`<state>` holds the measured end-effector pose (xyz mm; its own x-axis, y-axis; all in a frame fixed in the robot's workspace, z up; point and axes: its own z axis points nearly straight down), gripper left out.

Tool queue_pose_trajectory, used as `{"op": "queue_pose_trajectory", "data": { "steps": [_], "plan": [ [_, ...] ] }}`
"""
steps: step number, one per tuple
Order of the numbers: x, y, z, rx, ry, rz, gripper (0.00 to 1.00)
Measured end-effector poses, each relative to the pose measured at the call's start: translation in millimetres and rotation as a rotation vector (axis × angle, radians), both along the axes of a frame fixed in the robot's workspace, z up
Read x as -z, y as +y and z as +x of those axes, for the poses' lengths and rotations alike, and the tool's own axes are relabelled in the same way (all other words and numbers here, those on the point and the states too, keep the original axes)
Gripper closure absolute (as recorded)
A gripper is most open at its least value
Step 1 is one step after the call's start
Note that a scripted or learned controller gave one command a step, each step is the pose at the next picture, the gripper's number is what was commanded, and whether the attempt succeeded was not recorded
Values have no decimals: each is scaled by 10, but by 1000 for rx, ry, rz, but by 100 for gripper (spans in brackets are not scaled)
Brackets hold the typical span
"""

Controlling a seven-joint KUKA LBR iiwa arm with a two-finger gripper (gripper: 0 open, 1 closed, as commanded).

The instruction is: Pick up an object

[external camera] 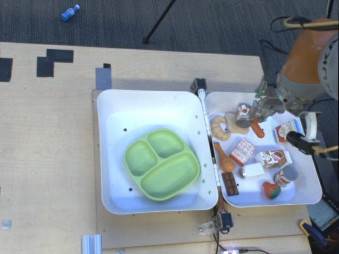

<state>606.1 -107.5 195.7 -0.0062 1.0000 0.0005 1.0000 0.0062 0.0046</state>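
Your claw sat low over the far part of the right bin, and you could not tell from this angle whether it was spread or pressed together. Right beside it on the left lay a small can; just below it an orange sausage-shaped toy rested at a slant. Further left of the claw lay a tan ring-shaped toy. Nearer the camera than the claw were a red-checked box, a white block, a carton and a brown bar. The arm came in from the right, its orange band uppermost, wrist angled down into the bin. Well to the claw's left, the other bin held a green divided plate, both bins resting on the table.
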Motion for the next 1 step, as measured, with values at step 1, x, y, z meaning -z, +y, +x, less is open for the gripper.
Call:
{"op": "queue_pose_trajectory", "data": {
  "steps": [1],
  "plan": [
    [-273, 415, -29, 0, 2, 0, 100]
  ]
}}
